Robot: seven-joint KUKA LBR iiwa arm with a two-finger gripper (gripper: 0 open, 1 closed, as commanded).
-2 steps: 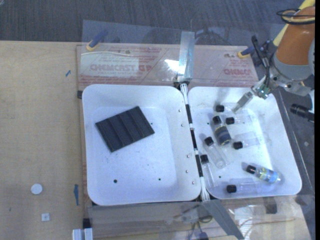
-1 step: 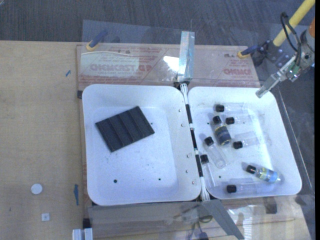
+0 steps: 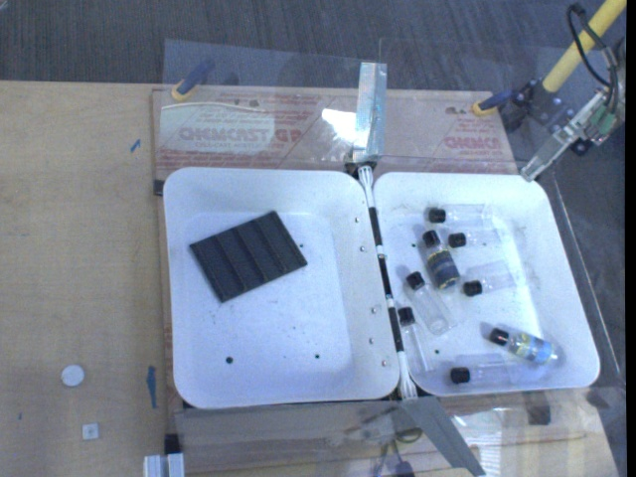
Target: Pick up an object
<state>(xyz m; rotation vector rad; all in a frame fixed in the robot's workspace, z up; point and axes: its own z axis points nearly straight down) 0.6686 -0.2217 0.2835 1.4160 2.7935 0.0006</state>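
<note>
Pincer [image 3: 530, 172] is being held above the right bin's [image 3: 571, 266] far corner; grip state cannot be told | small vials [image 3: 442, 266] are lying scattered in that bin | dark ridged pad [image 3: 247, 255] is resting in left bin [image 3: 199, 366]

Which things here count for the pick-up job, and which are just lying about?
For the job: clear vials with black caps in the right bin; dark ridged slab in the left bin.

Lying about: blue clamps, white disc on the bench.

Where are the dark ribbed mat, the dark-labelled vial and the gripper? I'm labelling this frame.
dark ribbed mat [image 3: 247, 255], camera view, middle of its top face.
dark-labelled vial [image 3: 441, 266], camera view, on its dark label.
gripper [image 3: 534, 167], camera view, at its tip, above the right bin's far corner.
</note>
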